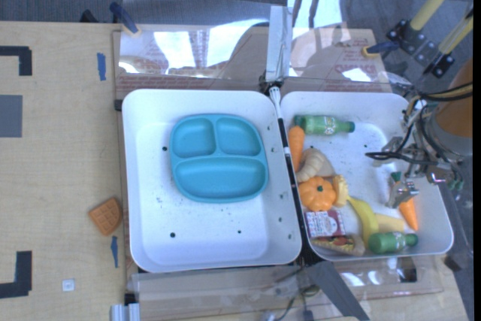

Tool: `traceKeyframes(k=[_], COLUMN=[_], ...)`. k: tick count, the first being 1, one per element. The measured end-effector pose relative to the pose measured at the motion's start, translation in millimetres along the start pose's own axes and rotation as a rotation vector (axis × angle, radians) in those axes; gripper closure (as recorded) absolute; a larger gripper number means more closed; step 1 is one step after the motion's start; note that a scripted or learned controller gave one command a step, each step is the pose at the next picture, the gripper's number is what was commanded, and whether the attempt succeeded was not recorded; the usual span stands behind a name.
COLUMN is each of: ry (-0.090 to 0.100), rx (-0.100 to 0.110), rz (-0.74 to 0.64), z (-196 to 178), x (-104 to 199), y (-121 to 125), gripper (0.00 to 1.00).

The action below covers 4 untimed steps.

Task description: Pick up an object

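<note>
Small carrot [408,213] directly under end effector [400,192], right bin [440,237], grip state unclear

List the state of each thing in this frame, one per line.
Blue divided plate: flat in the left bin, nothing in its compartments.
Green bottle: on its side, at the right bin's far end.
Second green bottle: lying near the front edge.
Banana: lying among the clutter.
Small pumpkin: upright.
Tool: low over the right bin, a small carrot just beneath; grip unclear.
</note>
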<state>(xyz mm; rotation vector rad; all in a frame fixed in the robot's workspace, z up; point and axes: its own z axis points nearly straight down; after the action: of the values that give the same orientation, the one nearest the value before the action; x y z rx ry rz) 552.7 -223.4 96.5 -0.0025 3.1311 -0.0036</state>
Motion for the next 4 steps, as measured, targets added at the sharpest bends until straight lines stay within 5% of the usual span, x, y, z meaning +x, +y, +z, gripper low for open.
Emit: traceKeyframes(k=[1,2,3,4], ry=[-0.002,-0.016,-0.006,-0.035], rx=[0.000,0.004,0.005,0.007], rz=[0.085,0.082,-0.099,-0.103], z=[5.8,-7.7,4.7,1.3], x=[56.3,51.8,68.0,59.4], y=[29.1,28.8,68.9,72.1], gripper=[0.00,1.00,1.00,0.00])
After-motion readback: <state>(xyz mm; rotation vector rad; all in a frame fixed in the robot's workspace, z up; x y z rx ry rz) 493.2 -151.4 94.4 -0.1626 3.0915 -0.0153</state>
